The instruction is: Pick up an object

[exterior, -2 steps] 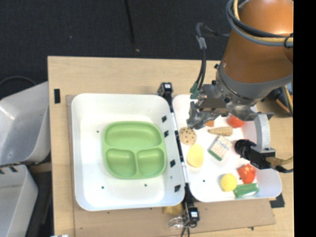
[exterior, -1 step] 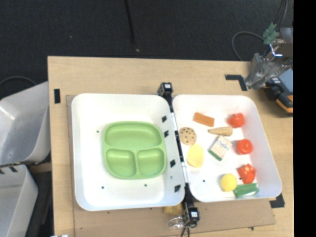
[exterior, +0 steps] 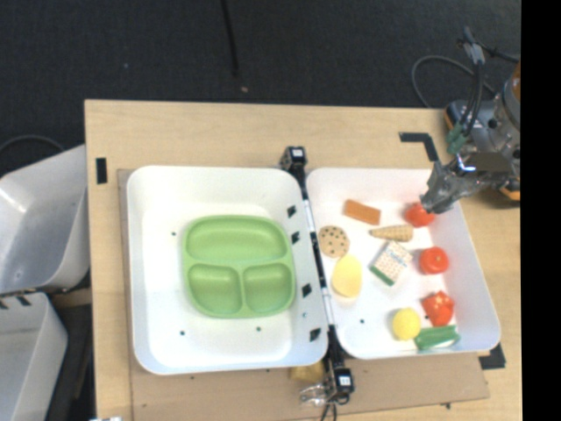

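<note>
1. Dark carpet-like floor surrounds a pale wooden bench [exterior: 202,130], whose near edge is cut off at the bottom of the view; a thin dark cable runs across the floor at the far side.
2. Nearest the camera in the right bin [exterior: 478,261] lie a green piece [exterior: 436,338], a yellow lemon-like toy [exterior: 406,324] and a red toy with a pale patch [exterior: 438,306]; the last is too blurred to name.
3. Slightly farther are a pale yellow rounded piece [exterior: 347,277], a small white-and-green box [exterior: 390,262], tilted, and a round red toy [exterior: 434,260].
4. Next come a speckled cookie [exterior: 332,240] beside the bins' shared edge, an ice-cream cone [exterior: 391,232] lying on its side, and an orange block [exterior: 361,211].
5. At the right bin's far right edge sits another red toy [exterior: 420,215], partly covered by the gripper.
6. That gripper [exterior: 436,196] is low over this red toy and seems to touch it; I cannot tell whether its fingers are apart or together, nor whether the toy lies between them.
7. Behind it, the wrist and a tangle of cables are cut off at the right.
8. Left bin [exterior: 158,323] holds a green divided plate [exterior: 237,265] with three compartments.
9. White plastic shapes at the far left are only partly in frame.
</note>
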Controlling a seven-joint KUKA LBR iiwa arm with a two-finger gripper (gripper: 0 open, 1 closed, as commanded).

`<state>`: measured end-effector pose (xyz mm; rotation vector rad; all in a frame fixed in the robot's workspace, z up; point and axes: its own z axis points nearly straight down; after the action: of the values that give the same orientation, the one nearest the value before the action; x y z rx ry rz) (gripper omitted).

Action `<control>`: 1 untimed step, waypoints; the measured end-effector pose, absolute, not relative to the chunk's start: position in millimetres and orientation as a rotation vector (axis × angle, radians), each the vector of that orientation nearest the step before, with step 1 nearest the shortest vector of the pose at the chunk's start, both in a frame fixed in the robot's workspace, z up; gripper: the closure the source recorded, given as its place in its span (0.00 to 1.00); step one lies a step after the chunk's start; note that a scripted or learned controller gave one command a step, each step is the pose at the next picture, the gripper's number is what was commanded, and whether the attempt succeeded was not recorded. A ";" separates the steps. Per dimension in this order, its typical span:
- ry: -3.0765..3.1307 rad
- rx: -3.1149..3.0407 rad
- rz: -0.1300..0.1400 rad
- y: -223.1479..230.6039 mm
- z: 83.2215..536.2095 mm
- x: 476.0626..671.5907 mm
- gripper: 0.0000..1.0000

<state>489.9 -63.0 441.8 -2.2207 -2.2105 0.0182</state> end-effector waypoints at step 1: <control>-2.208 -2.222 0.017 -124.0 335.5 499.3 1.00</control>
<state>499.3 -124.0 335.5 -2.2219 -2.2079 0.0171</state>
